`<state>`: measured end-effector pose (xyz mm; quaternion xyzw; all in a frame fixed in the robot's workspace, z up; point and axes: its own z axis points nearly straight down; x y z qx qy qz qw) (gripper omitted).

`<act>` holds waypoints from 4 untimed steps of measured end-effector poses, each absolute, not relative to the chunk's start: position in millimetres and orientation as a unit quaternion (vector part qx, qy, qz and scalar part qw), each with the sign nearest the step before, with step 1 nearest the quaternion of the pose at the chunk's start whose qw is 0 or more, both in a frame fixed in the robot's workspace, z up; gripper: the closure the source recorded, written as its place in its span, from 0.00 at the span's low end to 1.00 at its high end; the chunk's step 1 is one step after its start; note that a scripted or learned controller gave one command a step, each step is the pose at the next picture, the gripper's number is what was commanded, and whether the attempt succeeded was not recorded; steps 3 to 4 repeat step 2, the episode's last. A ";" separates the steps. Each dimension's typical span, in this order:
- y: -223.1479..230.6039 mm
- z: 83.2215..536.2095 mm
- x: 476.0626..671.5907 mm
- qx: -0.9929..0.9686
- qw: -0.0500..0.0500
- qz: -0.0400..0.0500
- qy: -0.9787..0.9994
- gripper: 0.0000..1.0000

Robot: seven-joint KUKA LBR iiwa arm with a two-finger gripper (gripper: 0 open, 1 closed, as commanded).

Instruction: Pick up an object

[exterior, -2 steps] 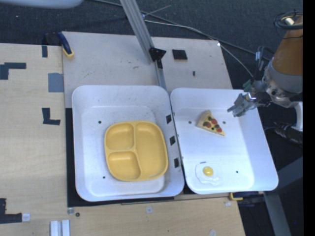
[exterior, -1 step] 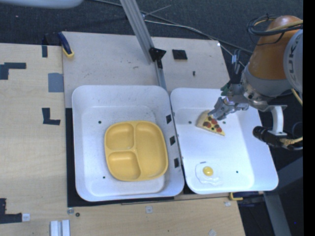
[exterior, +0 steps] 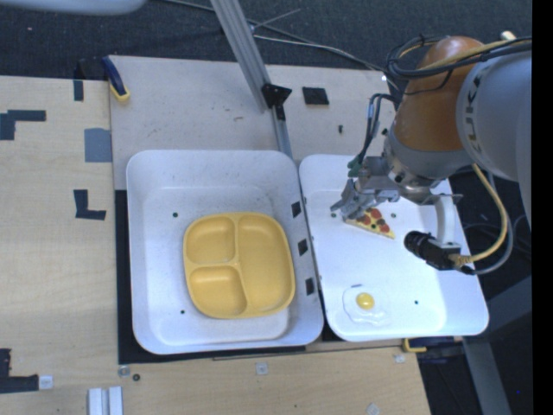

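Observation:
A toy pizza slice [exterior: 374,223] lies in the right bin [exterior: 328,258], toward its back. My gripper [exterior: 356,202] hangs directly over the slice's left end, its metal fingers pointing down at it. The big grey and orange wrist covers the bin's back right corner. A toy fried egg [exterior: 364,304] rests near the right bin's front edge, well apart from the gripper.
The left bin [exterior: 155,232] holds a yellow divided plate [exterior: 238,264] with three compartments. A slanted metal pole [exterior: 246,46] stands behind the bins. Black cables [exterior: 484,240] loop off the wrist on the right.

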<state>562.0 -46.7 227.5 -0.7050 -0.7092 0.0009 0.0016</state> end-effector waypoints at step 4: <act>63.0 222.0 549.3 -0.705 0.001 0.001 -0.709 1.00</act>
